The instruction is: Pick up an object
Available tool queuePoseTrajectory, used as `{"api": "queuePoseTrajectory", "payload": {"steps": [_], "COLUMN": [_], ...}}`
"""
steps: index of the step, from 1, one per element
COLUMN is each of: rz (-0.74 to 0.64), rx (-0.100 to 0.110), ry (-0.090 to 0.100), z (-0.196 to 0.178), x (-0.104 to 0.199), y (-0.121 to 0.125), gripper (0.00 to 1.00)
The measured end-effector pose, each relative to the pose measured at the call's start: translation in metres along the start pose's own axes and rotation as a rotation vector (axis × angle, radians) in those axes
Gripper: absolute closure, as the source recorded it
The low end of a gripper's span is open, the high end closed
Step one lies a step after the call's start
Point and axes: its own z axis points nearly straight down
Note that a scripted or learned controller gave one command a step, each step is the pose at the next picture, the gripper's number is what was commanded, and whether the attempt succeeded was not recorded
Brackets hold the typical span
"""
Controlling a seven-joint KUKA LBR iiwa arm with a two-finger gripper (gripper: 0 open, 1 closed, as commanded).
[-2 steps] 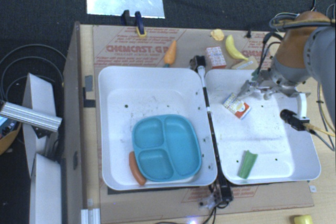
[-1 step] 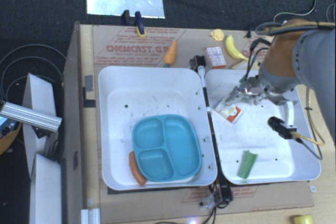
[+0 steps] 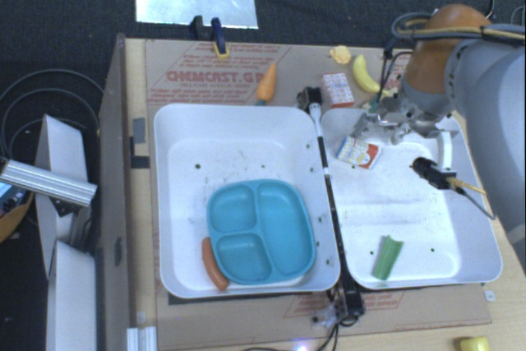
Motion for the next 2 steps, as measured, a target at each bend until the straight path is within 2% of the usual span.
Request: {"api": "queuePoseTrajectory", "payload": {"steps": [1, 2], "rz": [0.000, -0.002], "rx": [0.004, 0.005], "ry": [0.001, 0.000], "z": [-0.0090, -0.0088], "x": [0.0001, 0.0000], "y": [-0.0020, -0.0021], "gripper": [1.00, 0.00]}}
